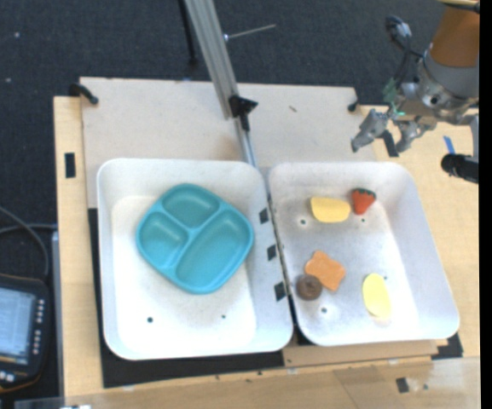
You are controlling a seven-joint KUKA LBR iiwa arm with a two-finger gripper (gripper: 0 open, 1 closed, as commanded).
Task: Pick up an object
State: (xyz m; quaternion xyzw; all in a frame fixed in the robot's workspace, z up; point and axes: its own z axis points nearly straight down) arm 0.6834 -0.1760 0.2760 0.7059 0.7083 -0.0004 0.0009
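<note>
wooden bench [331, 100] under splayed metal gripper [385, 134]; smooth white bin [416, 220] holds rounded yellow piece [329, 210].

Bare floor lies between orange piece [325, 271] and yellow oval [377, 295].

Pale wooden desk [71, 254] on dark carpet, with 2 shallow white bins touching side by side. Left bin [118, 313], toward 9 o'clock, bearing a teal sectioned plate [195, 238]. Right bin [425, 271], toward 3 o'clock, tilted slightly clockwise. Beige board [160, 118] at 12 o'clock, under the bins' far edges. Slanted metal rail [214, 49] rising from the board's middle.
</note>
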